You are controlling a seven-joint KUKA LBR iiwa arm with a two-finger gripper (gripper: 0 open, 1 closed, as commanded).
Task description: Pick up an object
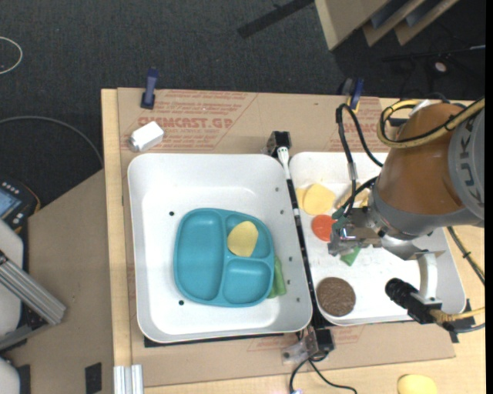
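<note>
Two bins on bench. Gripper [344, 240] sits low in right bin [454, 296], beside red ball [322, 226] & green piece [350, 255]. Finger state: can't tell. Recommend centring over one item, descending vertically, then closing.

Grey arm [431, 185] reaching from right, pincer [344, 240] lowered

The tabletop [231, 115] is covered with brown cardboard printed in red lettering, held by blue clamps [149, 86] at its far edge. Dark grey carpet [92, 38] is seen beyond it, crossed by thin cables. Pale wooden furniture [385, 23] is placed at the upper right.
</note>
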